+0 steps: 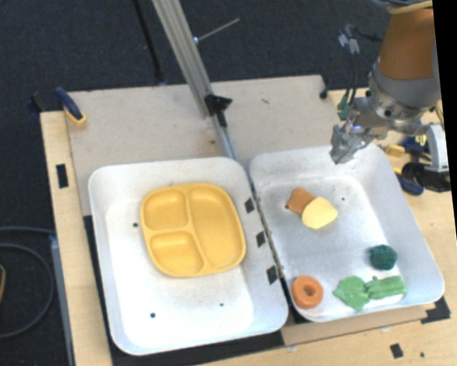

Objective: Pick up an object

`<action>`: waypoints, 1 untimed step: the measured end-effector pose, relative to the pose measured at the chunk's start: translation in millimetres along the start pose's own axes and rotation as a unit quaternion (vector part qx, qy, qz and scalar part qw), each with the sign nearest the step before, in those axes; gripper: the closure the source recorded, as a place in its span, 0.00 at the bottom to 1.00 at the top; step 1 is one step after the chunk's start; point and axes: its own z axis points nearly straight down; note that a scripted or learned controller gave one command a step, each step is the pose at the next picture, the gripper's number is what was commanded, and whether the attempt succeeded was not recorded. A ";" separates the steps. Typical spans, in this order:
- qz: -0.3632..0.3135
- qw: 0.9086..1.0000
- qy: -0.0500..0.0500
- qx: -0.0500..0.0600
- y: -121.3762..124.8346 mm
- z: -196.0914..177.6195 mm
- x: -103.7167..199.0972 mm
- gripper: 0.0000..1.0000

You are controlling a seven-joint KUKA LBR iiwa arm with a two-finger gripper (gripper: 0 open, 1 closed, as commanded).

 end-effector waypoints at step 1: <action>0.000 1.000 0.000 0.001 6.8 -1.6 56.9 1.00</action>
